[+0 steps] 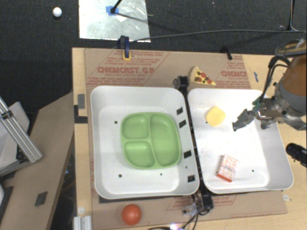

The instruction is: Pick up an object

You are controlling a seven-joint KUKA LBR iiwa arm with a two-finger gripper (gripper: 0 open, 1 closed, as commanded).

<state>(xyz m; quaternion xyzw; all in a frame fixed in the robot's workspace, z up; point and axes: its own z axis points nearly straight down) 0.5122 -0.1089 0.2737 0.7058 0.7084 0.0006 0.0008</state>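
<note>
no object picked yet. tool (241, 121) hangs over right bin (276, 143), at 3 o'clock of yellow object (215, 116), apart from it; nothing between its fingers; spread cannot tell. red-white packet (227, 167) lies at 6 o'clock in same bin, untouched. green tray (150, 140) sits in left bin (103, 128). left: descend, grasp, lift.

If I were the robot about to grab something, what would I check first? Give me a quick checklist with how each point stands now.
1. A target sits in the right bin: ok, yellow object and small red-and-white packet.
2. Targets lie apart: ok.
3. Gripper is above the right bin: ok.
4. Gripper is over a target: not ok, it's beside the yellow object.
5. Fingers ready: cannot tell.
</note>
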